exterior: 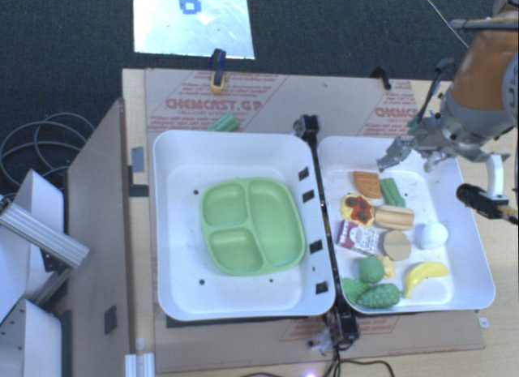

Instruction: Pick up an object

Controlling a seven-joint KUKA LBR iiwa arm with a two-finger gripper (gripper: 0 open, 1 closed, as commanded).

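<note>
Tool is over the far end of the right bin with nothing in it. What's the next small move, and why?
Probably bring the tool down and slightly toward the near side, onto the green stick or the orange wedge. It hangs at the far edge of the right bin, those two lie nearest to it, and nothing sits between its fingers.

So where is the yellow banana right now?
The banana lies in the right bin, near its front right corner, just below the white egg and to the right of the green bumpy toy.
</note>
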